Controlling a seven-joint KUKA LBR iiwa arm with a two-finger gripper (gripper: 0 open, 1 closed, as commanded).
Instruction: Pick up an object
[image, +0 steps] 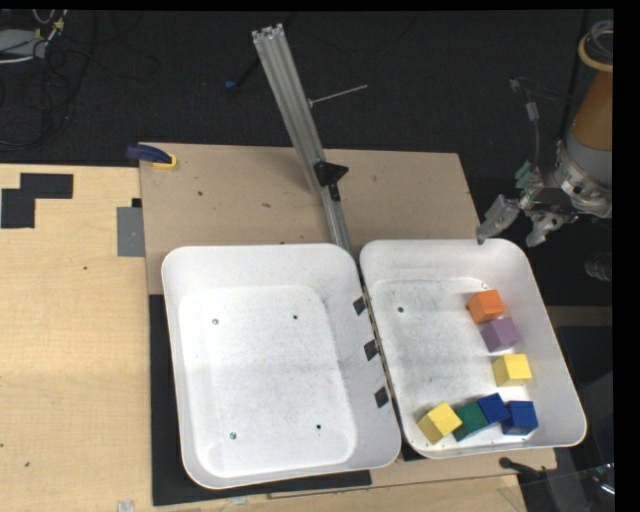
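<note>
You had the bench (70, 330) carrying two shallow white bins side by side: the left bin (200, 275) and the right bin (440, 262), with every candidate object lying in the right one. The arm (595, 120) reached in from the right and stood above the far right corner of the right bin, outside its rim. The gripper (515, 222) hung there with its two fingers spread apart and nothing between them. The objects lay along the right and near sides of the right bin, well apart from the gripper: an orange block (486, 304) farthest back, a purple block (500, 333) just nearer, a yellow block (513, 368) nearer again, and at the near edge a touching row of a second yellow block (438, 421), a green block (468, 418), a blue block (491, 408) and another blue block (521, 416). You should have judged this as the approach step, with no grasp begun. The next move called for carrying the gripper inward over the bin and descending on one block; the orange block looked the easiest choice, being closest and clear of its neighbours, whereas the near row offered little finger clearance.
</note>
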